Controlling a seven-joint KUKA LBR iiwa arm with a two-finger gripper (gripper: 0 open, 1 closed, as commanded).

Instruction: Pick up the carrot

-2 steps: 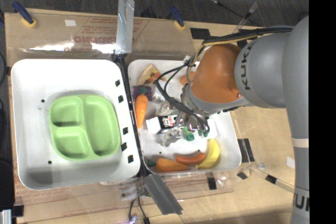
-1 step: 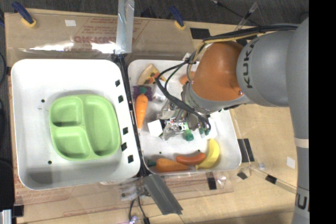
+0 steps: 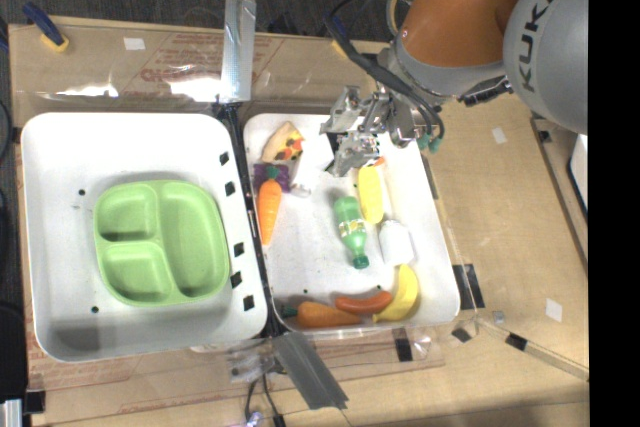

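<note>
- Nearest the camera, along the lower edge of the right bin, lie an orange-red sausage-shaped piece, a second orange piece and a banana.
- Against that bin's left wall rests the carrot, lengthwise, its top end touching a purple item.
- At the upper middle of the frame, the gripper hangs over the bin's upper part, near a yellow item; whether it is apart or together cannot be told.
- Beside these lies a green bottle; the left bin holds a green divided plate.
- Risk, as a judgement: the carrot hugs the wall, so a descending gripper may strike the rim or catch the purple item; the orange pieces below could be mistaken for it.
</note>
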